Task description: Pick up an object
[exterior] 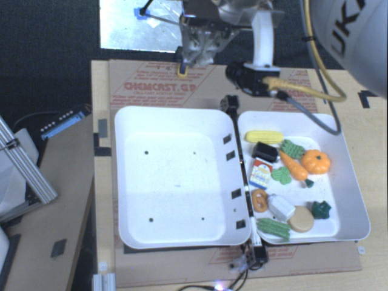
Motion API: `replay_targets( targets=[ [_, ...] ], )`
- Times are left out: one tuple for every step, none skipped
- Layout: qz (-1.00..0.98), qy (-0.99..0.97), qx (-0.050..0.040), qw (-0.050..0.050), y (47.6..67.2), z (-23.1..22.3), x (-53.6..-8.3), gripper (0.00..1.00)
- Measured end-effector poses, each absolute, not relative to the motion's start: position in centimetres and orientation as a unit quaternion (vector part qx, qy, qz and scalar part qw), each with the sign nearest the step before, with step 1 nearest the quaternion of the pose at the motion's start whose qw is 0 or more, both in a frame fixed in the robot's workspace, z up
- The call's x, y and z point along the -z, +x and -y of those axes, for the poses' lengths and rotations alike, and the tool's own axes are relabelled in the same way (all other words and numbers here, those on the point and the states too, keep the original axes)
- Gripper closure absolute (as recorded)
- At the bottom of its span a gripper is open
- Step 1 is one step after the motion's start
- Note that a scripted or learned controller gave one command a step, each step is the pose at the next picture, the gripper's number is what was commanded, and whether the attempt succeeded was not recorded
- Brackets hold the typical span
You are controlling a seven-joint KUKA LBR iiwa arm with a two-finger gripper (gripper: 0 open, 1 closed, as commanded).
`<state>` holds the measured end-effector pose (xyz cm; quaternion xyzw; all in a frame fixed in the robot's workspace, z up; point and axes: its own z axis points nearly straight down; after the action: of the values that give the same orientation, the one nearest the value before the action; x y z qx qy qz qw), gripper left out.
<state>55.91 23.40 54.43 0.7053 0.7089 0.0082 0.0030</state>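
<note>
From my remote seat I log, far left: a slanted metal rail (24,168) and a dark strip with a blue end (60,121) beside the surface (103,162).

Left bin (176,180): shallow white plastic with rounded corners, four small dark dots on its floor.

Under both bins lies a brown cardboard sheet (157,86); its red print reads "CHEMCAST", the rest too faint for me.

Above it, the end effector (195,53) hangs over the cardboard, well apart from the toys; I cannot tell how it stands, and I see nothing in it.

Between the bins: a row of small black clips (233,156).

Right bin (345,180), also white, holds the toys to pick from:
- yellow corn cob (264,137), top
- black block (265,152), just below it
- small carton with red and white label (260,174), print unreadable
- pretzel (260,200)
- white cylinder (282,208)
- green pea pod (273,228), bottom edge
- green leafy piece (292,148)
- orange carrot (294,166)
- tan round disc (301,221)
- orange pumpkin (316,161)
- dark green floret (321,209)

A yellow cable (303,90) curves above that bin. Upper right, the grey arm (354,26) bears black letters "KU".
</note>
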Motion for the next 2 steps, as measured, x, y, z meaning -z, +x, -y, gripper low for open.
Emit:
replay_targets(
  targets=[
    [-0.708,0.706,0.0068,-0.003,50.9,-23.4,-39.6,1.00],
    [-0.709,0.705,-0.0064,0.001,48.6,-23.4,-50.9,1.00]
  ],
)
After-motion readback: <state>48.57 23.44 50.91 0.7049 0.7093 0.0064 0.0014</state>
